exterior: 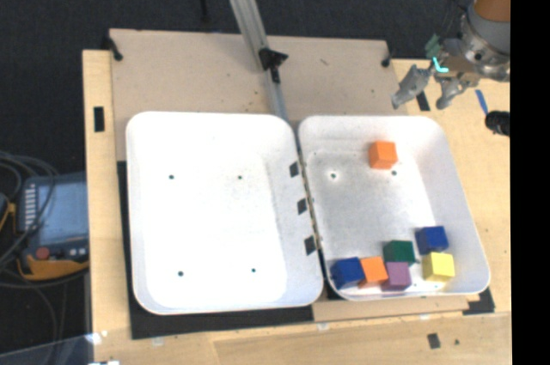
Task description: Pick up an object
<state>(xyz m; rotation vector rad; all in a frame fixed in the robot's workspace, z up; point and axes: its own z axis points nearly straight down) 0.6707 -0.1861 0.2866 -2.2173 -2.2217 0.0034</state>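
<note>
Nearest the camera, a cluster of cubes (394, 266) crowds the right bin's (455, 174) front wall, the lone orange cube (382, 154) sits farther back, and beyond it, up-right, the tool (427, 91) hovers open and empty.

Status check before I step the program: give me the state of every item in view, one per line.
end effector: open, nothing between its fingers, hovering beyond the right bin's far corner.
lone orange cube: resting apart in the right bin's far half.
near-edge cluster: two blue, orange, green, purple and yellow cubes, packed together along the right bin's near wall.
right bin: holds all the cubes.
left bin: lying flat, abutting the right bin.
</note>
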